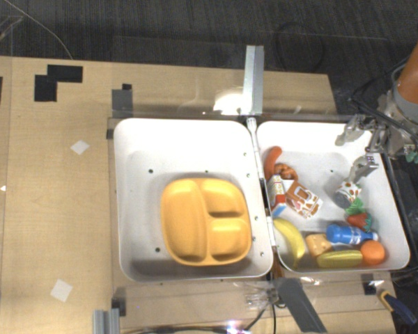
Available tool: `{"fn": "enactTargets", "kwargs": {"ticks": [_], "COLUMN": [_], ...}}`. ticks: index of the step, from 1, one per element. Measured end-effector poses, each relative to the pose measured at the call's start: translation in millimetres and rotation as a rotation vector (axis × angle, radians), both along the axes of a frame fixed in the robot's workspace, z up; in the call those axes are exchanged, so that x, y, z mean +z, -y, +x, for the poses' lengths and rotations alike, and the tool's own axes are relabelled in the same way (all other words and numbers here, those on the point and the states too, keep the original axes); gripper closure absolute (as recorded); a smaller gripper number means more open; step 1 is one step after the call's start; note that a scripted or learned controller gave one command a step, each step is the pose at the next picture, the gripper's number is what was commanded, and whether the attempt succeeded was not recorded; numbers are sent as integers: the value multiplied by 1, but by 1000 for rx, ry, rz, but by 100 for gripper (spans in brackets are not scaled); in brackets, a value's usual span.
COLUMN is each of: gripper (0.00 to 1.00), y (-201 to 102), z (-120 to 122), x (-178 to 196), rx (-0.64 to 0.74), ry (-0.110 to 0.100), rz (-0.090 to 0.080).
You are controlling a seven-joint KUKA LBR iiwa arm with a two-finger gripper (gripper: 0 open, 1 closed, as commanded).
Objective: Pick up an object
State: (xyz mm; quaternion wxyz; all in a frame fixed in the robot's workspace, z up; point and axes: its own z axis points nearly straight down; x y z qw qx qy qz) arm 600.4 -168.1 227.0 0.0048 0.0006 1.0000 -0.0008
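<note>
- Camera view: the gripper (357, 175) hangs low over the right bin (320, 139), near its right wall, at the end of the grey arm (411, 89) that reaches in from the right.
- Its two fingers stand apart, so the gripper is open, and nothing sits between them.
- Just below the fingertips lies a small silvery wrapped object (347, 193), the likeliest target; whether the fingers touch it I cannot tell.
- Close beside it is a strawberry toy (359, 220), and further toward the bin's front are a blue bottle (347, 236), an orange ball (373, 252) and a yellow-green pickle-like piece (338, 259).
- A banana (290, 236), a small printed carton (301, 200) and a red sausage toy (272, 160) lie along the bin's left side.
- The left bin (146, 145) holds a yellow divided tray (205, 220), well apart from the gripper.
- Judged step: the final approach before a grasp. Next it needs to settle around the silvery object, close, then lift straight up clear of the strawberry toy.
</note>
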Motion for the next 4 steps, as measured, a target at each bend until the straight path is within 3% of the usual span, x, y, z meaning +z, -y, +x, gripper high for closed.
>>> {"fn": "enactTargets", "kwargs": {"ticks": [1, 2, 3, 4], "gripper": [100, 100, 100, 0], "y": [-1, 37, 36, 36], "z": [3, 62, 56, 56], "x": [14, -136, -138, -138], "rx": [5, -20, 267, 268], "ry": [12, 8, 2, 2], "rz": [-2, -3, -3, -3]}}
